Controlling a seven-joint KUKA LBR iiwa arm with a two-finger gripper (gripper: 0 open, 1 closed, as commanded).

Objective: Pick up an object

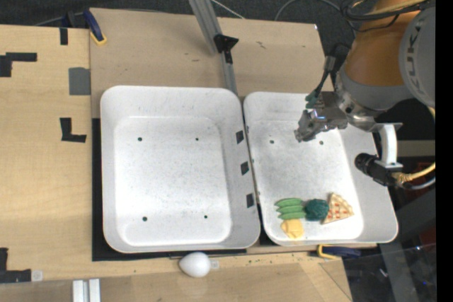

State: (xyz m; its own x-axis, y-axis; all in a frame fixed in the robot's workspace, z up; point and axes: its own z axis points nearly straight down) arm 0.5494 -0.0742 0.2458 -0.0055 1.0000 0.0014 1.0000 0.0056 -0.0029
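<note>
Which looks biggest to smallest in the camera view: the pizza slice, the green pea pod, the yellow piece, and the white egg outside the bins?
1. White egg
2. Pizza slice and green pea pod: too alike to rank
3. Yellow piece

The egg lies nearer the camera, so its lead is unsure.

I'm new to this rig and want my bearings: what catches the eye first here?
The grey and orange arm reaching in from the right, its gripper above the right bin. Then the small cluster of toy food in that bin's near corner, and a white egg on the bench outside the left bin.
</note>
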